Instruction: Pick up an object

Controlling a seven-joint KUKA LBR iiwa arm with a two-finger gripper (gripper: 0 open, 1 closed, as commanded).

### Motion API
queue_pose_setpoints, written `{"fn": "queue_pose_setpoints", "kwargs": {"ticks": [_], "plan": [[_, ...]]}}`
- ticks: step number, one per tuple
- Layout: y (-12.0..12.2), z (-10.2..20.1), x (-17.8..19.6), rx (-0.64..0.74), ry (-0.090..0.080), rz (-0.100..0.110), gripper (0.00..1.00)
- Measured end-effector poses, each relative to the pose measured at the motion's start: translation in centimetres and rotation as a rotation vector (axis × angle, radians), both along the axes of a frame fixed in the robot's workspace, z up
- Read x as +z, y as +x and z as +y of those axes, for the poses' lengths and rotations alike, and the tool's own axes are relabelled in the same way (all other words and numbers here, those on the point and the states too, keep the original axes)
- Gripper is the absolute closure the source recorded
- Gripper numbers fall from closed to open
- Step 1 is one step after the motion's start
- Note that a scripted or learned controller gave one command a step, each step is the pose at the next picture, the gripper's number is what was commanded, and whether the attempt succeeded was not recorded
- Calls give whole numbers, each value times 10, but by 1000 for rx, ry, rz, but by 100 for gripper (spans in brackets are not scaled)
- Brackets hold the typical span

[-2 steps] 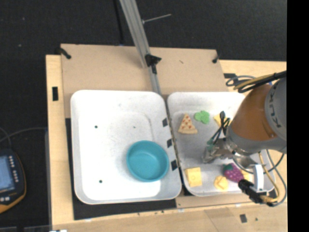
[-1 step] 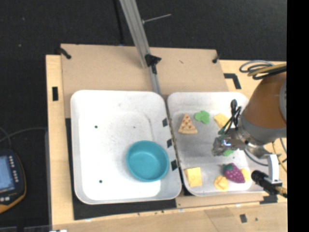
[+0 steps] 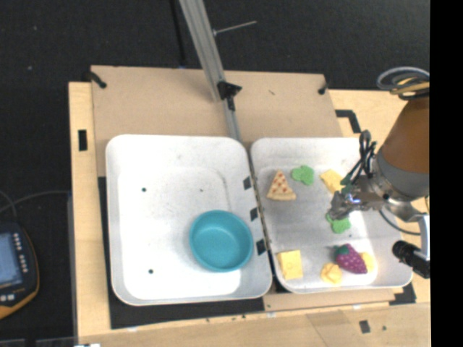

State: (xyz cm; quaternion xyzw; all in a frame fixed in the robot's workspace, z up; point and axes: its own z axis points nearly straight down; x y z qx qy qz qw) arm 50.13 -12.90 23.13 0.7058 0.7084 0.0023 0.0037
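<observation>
Gripper (image 3: 340,212) is low in the right bin (image 3: 307,150), green piece (image 3: 340,225) directly beneath it, touching or nearly. Can't tell finger state.

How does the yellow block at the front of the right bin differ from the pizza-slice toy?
The square yellow block is plain, single-coloured and boxy; the triangular pizza-slice toy is tan with red spots. The block sits near the front edge, the slice farther back. Both lie along the left side of the right white bin, apart from the pincer.
</observation>
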Motion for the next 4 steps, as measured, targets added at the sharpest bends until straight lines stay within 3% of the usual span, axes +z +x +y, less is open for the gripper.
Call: {"fn": "queue_pose_setpoints", "kwargs": {"ticks": [3, 4], "plan": [[50, 140, -16, 3, 4, 7, 100], [65, 187, 0, -1, 2, 9, 100]]}}
